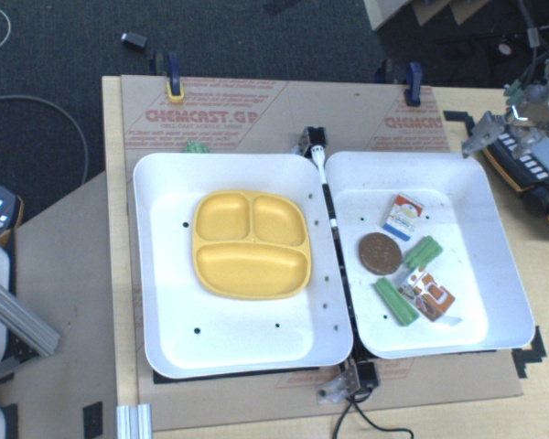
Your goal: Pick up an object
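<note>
The left white bin [165, 309] holds a yellow three-compartment plate [252, 245] near its middle. In the right white bin [494, 245] several small things lie close together. A white, blue and orange carton [403, 218] lies furthest back. A brown round disc [381, 253] rests in front of it. A short green block [423, 252] leans beside the disc. A longer green stick [396, 301] lies nearer the front, touching a red and white packet [430, 297].
Both bins rest on a brown cardboard sheet [256, 117] held by two blue clamps [173, 76] at the back. Dark equipment [522, 144] sits past the right bin's far corner. A cable [357, 410] runs off the front edge.
</note>
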Controlling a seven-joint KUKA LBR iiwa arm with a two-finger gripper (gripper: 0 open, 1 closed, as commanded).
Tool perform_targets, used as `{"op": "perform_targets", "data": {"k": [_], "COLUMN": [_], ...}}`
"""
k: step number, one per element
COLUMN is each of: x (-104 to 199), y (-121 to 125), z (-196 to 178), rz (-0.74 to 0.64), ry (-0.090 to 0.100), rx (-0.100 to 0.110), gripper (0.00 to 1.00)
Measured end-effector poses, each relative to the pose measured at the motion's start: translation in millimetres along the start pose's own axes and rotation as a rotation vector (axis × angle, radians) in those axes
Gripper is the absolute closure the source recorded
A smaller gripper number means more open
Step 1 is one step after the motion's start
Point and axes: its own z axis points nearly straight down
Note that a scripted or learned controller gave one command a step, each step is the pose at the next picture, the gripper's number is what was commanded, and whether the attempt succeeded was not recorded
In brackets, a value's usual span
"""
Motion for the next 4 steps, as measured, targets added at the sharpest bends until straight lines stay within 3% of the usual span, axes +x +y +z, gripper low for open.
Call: {"op": "perform_targets", "data": {"k": [1, 2, 3, 4], "x": [50.0, 89.3, 104.3, 128.3], "y": [-39.0, -94.3, -128.2, -167.7], "z": [180.5, -29.8, 180.0, 50.6], "rz": [0.001, -0.003, 0.003, -0.002], "ry": [0.006, -0.001, 0.004, 0.0], "rx": [0.0, -0.008, 0.004, -0.006], "gripper": [0.0, 0.0, 0.0, 0.0]}}
